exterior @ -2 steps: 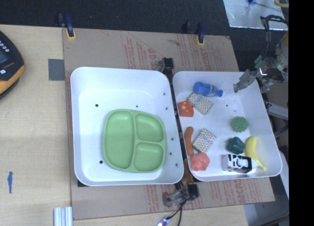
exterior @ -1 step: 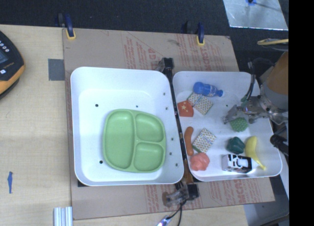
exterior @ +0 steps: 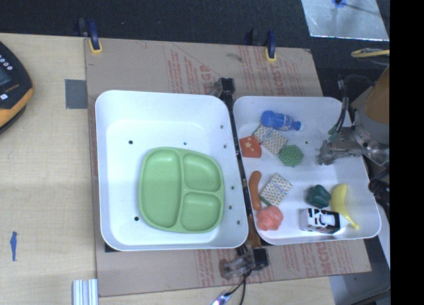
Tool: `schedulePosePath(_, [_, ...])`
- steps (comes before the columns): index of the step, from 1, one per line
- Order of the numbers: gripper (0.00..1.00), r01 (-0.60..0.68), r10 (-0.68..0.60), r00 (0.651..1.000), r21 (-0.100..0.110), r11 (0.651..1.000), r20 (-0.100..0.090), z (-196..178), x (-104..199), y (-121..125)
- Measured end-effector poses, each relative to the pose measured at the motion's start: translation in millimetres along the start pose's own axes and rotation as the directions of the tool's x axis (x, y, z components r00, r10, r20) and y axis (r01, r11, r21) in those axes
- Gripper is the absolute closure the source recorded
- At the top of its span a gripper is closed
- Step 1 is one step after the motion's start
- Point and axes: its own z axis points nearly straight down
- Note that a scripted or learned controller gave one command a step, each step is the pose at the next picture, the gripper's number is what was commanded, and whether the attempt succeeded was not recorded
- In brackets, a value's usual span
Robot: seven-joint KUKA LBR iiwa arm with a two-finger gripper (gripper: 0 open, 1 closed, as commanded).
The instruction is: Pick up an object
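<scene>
Progress: nothing is lifted yet. The gripper (exterior: 329, 153) hangs low over the right side of the right bin (exterior: 311, 103), with no object between its fingers. The whole pick is still to do.

Gripper state: the fingers look slightly apart and point left, but they are small and blurred, so I cannot tell for sure whether they are open or closed.

Arm: it enters from the right edge, grey with an orange band (exterior: 376, 101) above the wrist.

Left bin (exterior: 106, 164): a shallow white tray holding one green divided plate (exterior: 181, 190), which lies flat near the middle with three compartments.

Right bin: a shallow white tray with many small things to choose from. A blue bottle (exterior: 278, 121) lies at the top. Below it are a red block (exterior: 250, 146), a patterned pouch (exterior: 273, 141) and a green ball (exterior: 291, 156). Lower down are an orange stick (exterior: 256, 189), a second patterned pouch (exterior: 276, 188) and a pink lump (exterior: 269, 218). At the lower right are a dark green lump (exterior: 318, 195), a yellow banana (exterior: 340, 203) and a black and white box (exterior: 320, 220).

Nearest candidate: the green ball lies just left of the gripper, apart from it, and seems the likeliest target.
</scene>
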Motion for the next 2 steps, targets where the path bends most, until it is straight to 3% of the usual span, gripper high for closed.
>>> schedulePosePath(1, [0.0, 0.0, 0.0, 1.0, 0.0, 1.0, 0.0, 0.0, 0.0, 0.0])
schedulePosePath(2, [0.0, -0.002, 0.002, 1.0, 0.0, 1.0, -0.002, 19.7, 14.3, -50.7])
